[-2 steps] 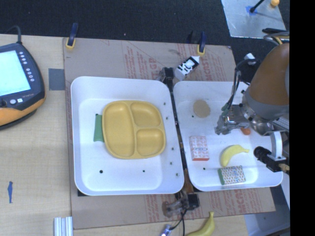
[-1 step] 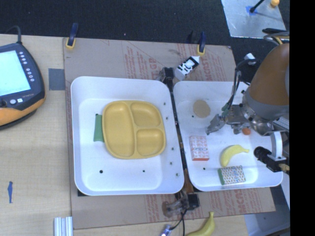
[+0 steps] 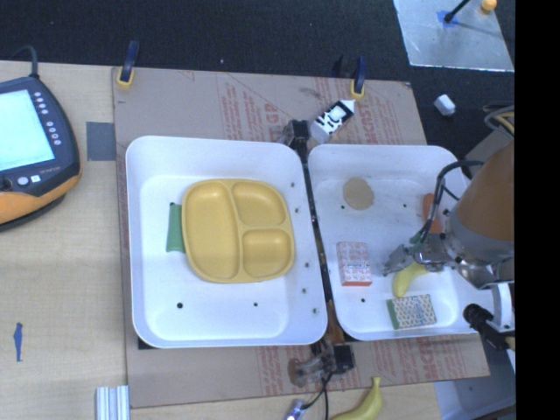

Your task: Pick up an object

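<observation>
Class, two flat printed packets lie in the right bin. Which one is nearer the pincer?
The green-patterned packet at the bin's near edge, just below the pincer. The red-and-white packet lies farther off, toward the bins' divide.

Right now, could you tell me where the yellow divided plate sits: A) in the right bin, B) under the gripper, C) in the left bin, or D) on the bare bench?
C: the yellow divided plate lies inside the left bin, partly covering a green item.
</observation>
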You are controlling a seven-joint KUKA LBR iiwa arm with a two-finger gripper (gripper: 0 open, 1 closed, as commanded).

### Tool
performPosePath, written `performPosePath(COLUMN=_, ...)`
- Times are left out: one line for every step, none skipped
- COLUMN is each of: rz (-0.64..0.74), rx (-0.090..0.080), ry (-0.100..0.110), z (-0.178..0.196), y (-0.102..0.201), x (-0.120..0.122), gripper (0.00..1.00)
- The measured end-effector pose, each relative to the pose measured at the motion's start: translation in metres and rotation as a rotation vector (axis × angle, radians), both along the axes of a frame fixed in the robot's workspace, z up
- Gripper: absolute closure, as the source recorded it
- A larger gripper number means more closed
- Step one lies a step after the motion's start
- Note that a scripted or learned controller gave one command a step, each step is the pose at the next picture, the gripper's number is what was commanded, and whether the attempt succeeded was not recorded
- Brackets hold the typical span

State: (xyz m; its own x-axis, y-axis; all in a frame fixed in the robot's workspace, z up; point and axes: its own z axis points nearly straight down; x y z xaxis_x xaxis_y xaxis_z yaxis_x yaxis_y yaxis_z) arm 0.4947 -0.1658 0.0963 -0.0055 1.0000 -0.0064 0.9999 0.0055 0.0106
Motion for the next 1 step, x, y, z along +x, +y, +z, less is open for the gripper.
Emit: performPosePath(rz=0.005, rx=-0.004, ry=-0.002, z=0.0114, y=-0.0023, x=0.0014, gripper=1.00)
